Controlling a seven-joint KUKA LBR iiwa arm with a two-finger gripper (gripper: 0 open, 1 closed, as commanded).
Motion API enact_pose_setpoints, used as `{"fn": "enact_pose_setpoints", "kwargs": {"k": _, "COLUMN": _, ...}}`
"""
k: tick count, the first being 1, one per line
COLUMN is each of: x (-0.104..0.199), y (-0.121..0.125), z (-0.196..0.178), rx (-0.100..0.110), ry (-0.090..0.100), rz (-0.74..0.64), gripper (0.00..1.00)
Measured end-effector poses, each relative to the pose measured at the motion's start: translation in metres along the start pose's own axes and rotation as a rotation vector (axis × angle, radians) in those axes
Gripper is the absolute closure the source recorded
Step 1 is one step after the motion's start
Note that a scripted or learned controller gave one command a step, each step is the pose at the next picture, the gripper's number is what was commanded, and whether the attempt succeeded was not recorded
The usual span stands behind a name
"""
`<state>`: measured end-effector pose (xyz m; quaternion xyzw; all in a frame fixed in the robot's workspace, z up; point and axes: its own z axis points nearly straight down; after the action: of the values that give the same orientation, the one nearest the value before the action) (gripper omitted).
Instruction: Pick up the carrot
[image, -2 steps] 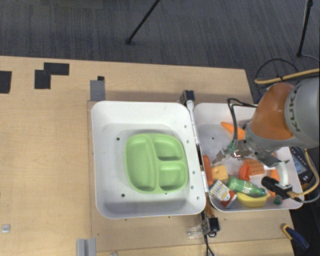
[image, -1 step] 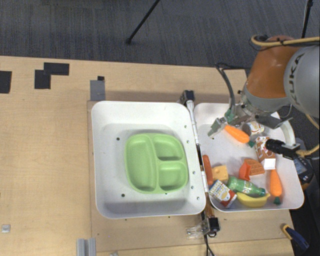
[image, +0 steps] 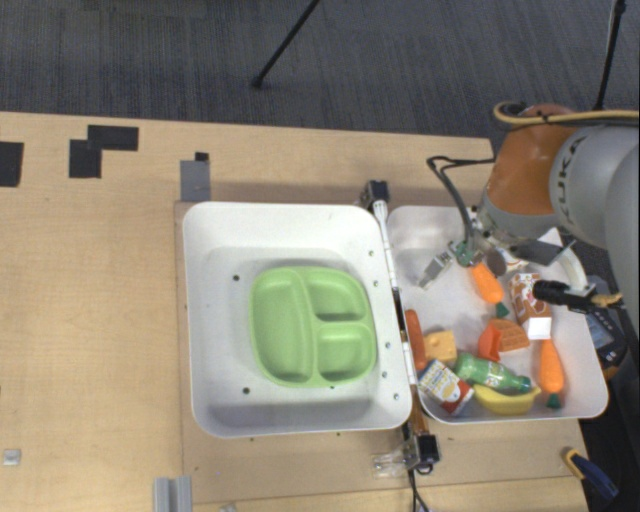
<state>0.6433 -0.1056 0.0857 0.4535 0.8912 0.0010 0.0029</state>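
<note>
Seen from above at a slant, a wooden bench carries two shallow white bins side by side. The left bin holds a light green plate with three compartments, lying flat near its middle. The right bin is crowded with toy food. The grey arm, with its orange band above the wrist, reaches in from the right and hangs over the far part of the right bin. Its gripper points down and to the left, toward the bin floor. Just beside the gripper tip, on its near right side, lies a small orange carrot with a green top; it looks to be touching or almost touching the tip, but I cannot tell whether it sits between the fingers, and I cannot tell how far open they are. A second carrot, longer, lies near the right wall of the same bin, well apart from the gripper. Toward the near edge of that bin rest a yellow banana and, just above it, a green bottle. Left of them lie a small printed carton and a tan block, and a red sausage-like piece lies along the bin's left wall. A black cable loops from the arm across the bin's far edge.
</note>
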Motion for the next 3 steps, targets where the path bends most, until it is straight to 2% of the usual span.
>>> {"fn": "enact_pose_setpoints", "kwargs": {"k": 1, "x": -0.008, "y": -0.012, "z": 0.001, "rx": 0.002, "ry": 0.002, "rz": 0.071, "gripper": 0.00}}
{"fn": "enact_pose_setpoints", "kwargs": {"k": 2, "x": -0.009, "y": -0.010, "z": -0.012, "rx": -0.004, "ry": -0.003, "rz": 0.070, "gripper": 1.00}}
{"fn": "enact_pose_setpoints", "kwargs": {"k": 3, "x": 0.005, "y": -0.025, "z": -0.002, "rx": -0.004, "ry": -0.004, "rz": -0.015, "gripper": 1.00}}
